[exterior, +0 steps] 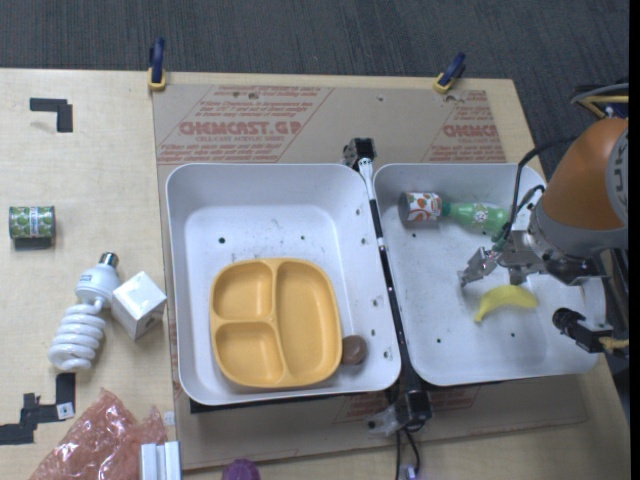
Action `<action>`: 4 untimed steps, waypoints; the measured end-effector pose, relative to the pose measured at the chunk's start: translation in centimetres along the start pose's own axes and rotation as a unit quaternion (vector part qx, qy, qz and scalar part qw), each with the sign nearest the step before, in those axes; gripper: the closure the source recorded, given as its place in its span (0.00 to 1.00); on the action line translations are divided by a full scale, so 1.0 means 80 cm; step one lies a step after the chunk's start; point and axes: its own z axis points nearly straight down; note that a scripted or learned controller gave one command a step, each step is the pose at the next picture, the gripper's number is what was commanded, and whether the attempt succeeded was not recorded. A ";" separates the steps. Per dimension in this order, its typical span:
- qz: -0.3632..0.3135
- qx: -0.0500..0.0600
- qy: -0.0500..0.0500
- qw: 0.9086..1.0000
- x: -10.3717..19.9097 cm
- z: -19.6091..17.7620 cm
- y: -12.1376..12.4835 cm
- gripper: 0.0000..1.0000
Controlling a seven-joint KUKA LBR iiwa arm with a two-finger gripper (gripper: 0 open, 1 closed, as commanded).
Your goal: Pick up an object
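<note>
Gripper (480,266) low in the right bin (440,353), metal fingers splayed apart, nothing between them. Banana (505,301), small, curved, smooth yellow, lies just at its 4 o'clock, near but apart from the fingertips. Green bottle (452,210) with an orange-spotted white label end lies on its side at the gripper's 11 o'clock, near the bin's back wall. Left bin (190,208) holds a yellow three-compartment plate (275,321), glossy plastic, rounded corners; a small brown round piece (354,349) touches its 4 o'clock edge. Both bins white, shallow, speckled.
</note>
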 end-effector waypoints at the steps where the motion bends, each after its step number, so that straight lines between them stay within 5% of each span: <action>1: 0.000 0.001 0.000 1.000 0.072 0.001 -0.059 0.00; 2: 0.001 -0.001 0.000 1.000 0.071 -0.012 -0.057 1.00; 3: -0.001 0.000 0.000 1.000 0.022 0.000 0.004 1.00; 4: -0.001 0.000 0.000 1.000 0.022 0.000 0.004 0.00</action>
